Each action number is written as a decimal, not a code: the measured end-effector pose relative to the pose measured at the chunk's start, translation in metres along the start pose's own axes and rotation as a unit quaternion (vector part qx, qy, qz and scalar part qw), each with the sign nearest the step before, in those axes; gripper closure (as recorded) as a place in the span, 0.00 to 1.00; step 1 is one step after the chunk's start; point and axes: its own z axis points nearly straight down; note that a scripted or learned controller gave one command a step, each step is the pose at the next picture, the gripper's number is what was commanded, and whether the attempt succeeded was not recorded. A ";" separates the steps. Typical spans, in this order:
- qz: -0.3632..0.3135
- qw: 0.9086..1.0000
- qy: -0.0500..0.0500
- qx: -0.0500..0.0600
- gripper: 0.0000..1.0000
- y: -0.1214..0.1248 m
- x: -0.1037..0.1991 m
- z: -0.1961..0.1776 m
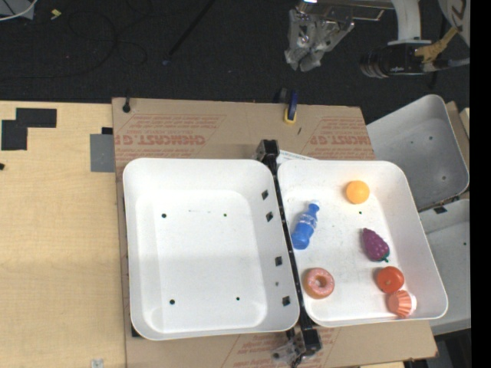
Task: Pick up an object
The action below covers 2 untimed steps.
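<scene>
Two shallow white bins sit side by side on a cardboard sheet (230, 129) at the centre of the frame. Left bin (146, 182): only its bare floor with a few small dark holes. Right bin (410, 205): five small objects.

Contents of right bin, by position in frame:
- orange ball (357, 192), upper middle of the bin, apart from the rest.
- blue bottle (304, 226), lying tilted near the bin's left wall, cap end toward the upper right.
- purple grape bunch (374, 244), right of centre, below the orange ball.
- pink doughnut (317, 283), lower left of the bin, just below the bottle, not touching it.
- red tomato (390, 279), lower right, just below the grapes.
- pale orange piece (401, 303), in the lower right corner, touching or nearly touching the tomato; identity unclear.

Gripper (307, 52) sits at the top of the frame, right of centre, over the dark floor beyond the bench and well apart from both bins. Nothing is between its fingers. Finger spacing: cannot tell, the tips blur into one grey mass.

A black clip (268, 150) sits at the top of the seam where the bins meet.
</scene>
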 end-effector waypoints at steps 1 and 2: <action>-0.006 1.000 0.002 0.001 1.00 -0.011 0.114 0.001; 0.000 1.000 0.000 0.000 1.00 0.000 0.080 0.000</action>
